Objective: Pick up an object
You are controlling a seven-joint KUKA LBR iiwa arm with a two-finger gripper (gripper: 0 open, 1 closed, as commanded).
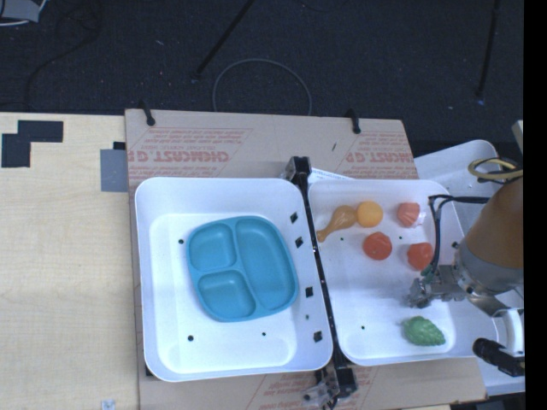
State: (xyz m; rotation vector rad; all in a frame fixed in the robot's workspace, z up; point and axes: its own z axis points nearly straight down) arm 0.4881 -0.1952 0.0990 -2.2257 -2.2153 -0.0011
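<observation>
The claw (425,292), grip unreadable, hangs near the right bin's (376,348) right edge above the green object (424,331).

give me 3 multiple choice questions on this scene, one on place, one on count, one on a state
1. Where is the blue divided plate?
A. left bin
B. right bin
C. on the bench

2. How many compartments does the plate have?
A. two
B. three
C. five

3. Where is the pincer?
A. over the left bin
B. low in the right bin, above the green object
C. outside both bins

Answers: 1 A, it lies in the left bin. 2 B, three hollows show. 3 B, it sits in the right bin near the green object.
</observation>
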